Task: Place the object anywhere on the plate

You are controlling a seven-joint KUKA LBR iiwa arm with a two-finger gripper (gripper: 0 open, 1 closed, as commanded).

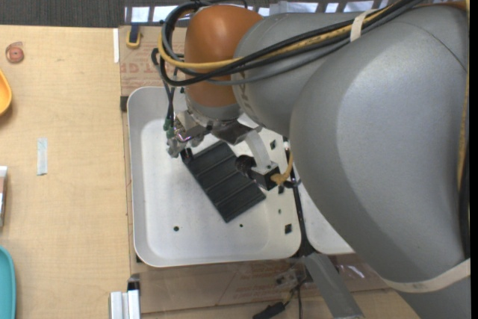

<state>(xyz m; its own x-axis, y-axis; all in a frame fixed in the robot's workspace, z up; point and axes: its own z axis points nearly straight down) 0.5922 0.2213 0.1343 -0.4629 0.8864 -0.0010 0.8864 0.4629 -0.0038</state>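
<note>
Grey and looming nearest, one arm [373,123] is covering much of one white bin [149,235] and hanging one black gripper [224,181] low over it, open or closed I cannot tell, and, with the object's place equally untellable, is risking grasping nothing.

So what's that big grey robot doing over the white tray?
The arm is reaching in from the right over a white bin. Its tool, a black ribbed block, hangs low above the bin floor. I can't tell if it is holding anything. A small dark speck lies on the bin floor. Nothing is visibly placed yet.
</note>
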